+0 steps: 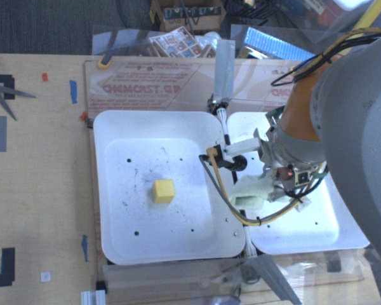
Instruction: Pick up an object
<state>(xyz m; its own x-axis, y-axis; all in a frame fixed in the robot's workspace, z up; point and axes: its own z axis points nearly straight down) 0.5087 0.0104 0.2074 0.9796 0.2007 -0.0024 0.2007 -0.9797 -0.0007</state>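
Note:
A small yellow cube [164,190] lies near the middle of the left white bin [114,132]. The arm comes in from the right and hangs over the left part of the right white bin [324,230]. Its gripper [265,182] sits low over that bin, close to the wall between the two bins. Just under and to the left of the gripper is a pale, whitish-green object [247,197]; whether it is held or merely lies in the bin is not visible. The arm's body hides much of the right bin.
Yellow and black cables [223,189] loop from the wrist across the dividing wall. A grey upright post [225,75] stands behind the bins. Cardboard with red lettering [146,84] lies behind the left bin. The wooden bench [38,170] extends to the left.

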